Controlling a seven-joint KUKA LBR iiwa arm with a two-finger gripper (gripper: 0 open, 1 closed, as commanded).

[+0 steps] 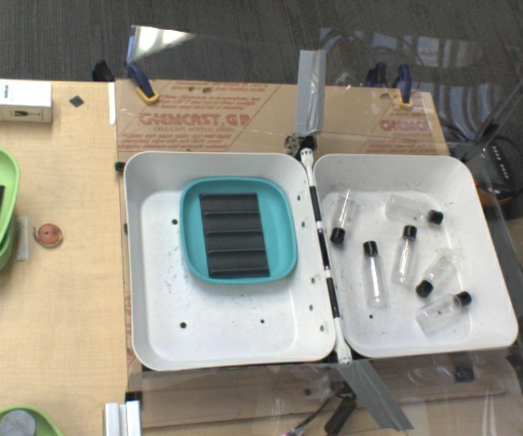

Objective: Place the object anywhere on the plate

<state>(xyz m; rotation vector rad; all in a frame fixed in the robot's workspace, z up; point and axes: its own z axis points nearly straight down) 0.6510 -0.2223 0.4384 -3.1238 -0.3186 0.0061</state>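
Vials (373,275), black-capped, loose in right bin (488,243) | teal plate (284,234) in left bin (152,271) | cardboard (243,116) reads "GEMCAST" | hand: cannot tell

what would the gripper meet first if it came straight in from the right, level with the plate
Likely the right bin at its rim if it comes in low. Higher up, the vials lie in the way before the plate. Height is unclear.

Dark grey carpet floor (243,7) beyond light wooden bench (53,334); cardboard sheet (243,116) at bench's far edge.
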